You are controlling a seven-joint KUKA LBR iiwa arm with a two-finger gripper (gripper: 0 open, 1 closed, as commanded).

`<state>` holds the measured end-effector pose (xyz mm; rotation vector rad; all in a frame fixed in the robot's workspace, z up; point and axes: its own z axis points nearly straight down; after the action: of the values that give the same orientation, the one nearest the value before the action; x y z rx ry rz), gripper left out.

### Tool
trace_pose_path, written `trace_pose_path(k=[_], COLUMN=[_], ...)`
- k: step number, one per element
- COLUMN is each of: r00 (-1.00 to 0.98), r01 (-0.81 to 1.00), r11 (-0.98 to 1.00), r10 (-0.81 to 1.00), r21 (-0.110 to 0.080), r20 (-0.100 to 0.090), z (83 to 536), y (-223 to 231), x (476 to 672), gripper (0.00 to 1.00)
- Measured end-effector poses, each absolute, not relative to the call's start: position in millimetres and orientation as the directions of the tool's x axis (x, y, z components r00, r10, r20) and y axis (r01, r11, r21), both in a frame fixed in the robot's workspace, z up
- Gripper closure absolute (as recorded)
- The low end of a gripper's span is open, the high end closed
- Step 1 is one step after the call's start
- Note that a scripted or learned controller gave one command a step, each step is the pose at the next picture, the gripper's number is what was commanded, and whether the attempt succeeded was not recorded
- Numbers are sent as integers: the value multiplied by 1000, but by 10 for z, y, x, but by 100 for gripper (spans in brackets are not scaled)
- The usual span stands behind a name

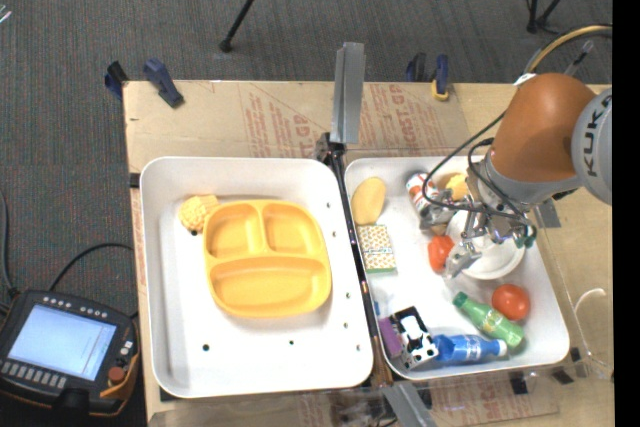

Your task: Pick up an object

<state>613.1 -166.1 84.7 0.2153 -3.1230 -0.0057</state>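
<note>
My gripper [478,237] hangs low in the right bin [553,307], over the left rim of a white bowl [497,262]. A red tomato-like ball [438,253] lies just left of it, touching or nearly touching. Around it lie a second red ball [511,300], a green bottle [488,318], a blue bottle [465,349] and a red-and-white can [418,187] partly under the wrist. Nothing shows as held.
A yellow potato shape [368,200], a checkered box [377,248] and a black-and-white item [412,330] line the right bin's left side. The left bin [160,315] holds a yellow divided tray [267,255] and a yellow corn piece [197,211].
</note>
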Motion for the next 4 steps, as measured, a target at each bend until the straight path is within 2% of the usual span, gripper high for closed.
trace_pose_path(k=[1,2,3,4], r00=[-965,-885,-849,-901], r01=[-262,-466,-528,-434], r11=[965,885,849,901], r10=[-262,-466,-528,-434], r21=[1,1,4,-1], r20=[0,-5,-1,-2], z=[873,997,863,883], y=[-2034,-1587,-1023,-1853], x=[5266,5976,6443,5991], gripper=[0,0,0,0])
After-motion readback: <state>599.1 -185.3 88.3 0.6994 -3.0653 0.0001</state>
